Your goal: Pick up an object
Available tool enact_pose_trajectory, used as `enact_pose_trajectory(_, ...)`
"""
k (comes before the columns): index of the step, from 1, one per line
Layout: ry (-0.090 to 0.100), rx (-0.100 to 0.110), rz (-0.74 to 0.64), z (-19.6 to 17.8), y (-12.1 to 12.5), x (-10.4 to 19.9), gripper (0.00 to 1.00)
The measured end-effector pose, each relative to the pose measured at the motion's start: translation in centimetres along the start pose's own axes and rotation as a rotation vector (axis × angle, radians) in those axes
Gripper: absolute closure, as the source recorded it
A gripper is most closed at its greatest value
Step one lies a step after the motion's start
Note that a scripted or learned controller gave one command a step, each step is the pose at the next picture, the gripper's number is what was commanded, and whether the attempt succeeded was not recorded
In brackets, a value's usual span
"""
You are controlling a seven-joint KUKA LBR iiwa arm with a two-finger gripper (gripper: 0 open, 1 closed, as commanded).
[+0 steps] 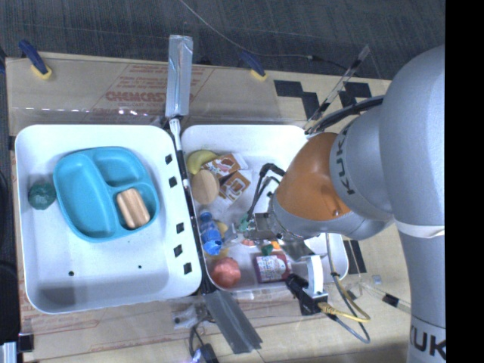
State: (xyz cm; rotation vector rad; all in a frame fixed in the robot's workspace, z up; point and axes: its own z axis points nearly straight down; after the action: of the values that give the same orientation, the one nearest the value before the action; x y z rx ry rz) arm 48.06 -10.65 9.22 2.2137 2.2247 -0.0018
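We see the grey arm [378, 165] reaching in from the right, its orange band low over the right bin [249, 136]. The gripper [261, 229] sits under the wrist among the clutter, and we cannot tell its state or whether it has hold of anything.

The candidate objects crowd the left half of the right bin. A yellow banana [198, 158] lies at the far end, with 2 small brown-and-white packets [229, 174] just right of it. A tan oval bread roll [204, 187] lies just nearer, then a blue bottle-like item [208, 233]. A red apple [225, 273] rests at the near edge, with a dark red bottle [271, 267] beside it on the right.

The arm's bulk hides the right half of that bin.

In the left bin [91, 278], a blue divided plate [102, 191] holds a tan cylinder [133, 208] in its right compartment. A dark green ball [42, 195] lies just left of the plate.
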Motion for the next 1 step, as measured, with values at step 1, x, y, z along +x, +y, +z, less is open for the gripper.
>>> enact_pose_trajectory(1,0.001,0.000,-0.008,-0.93,0.08,0.17,1.00)
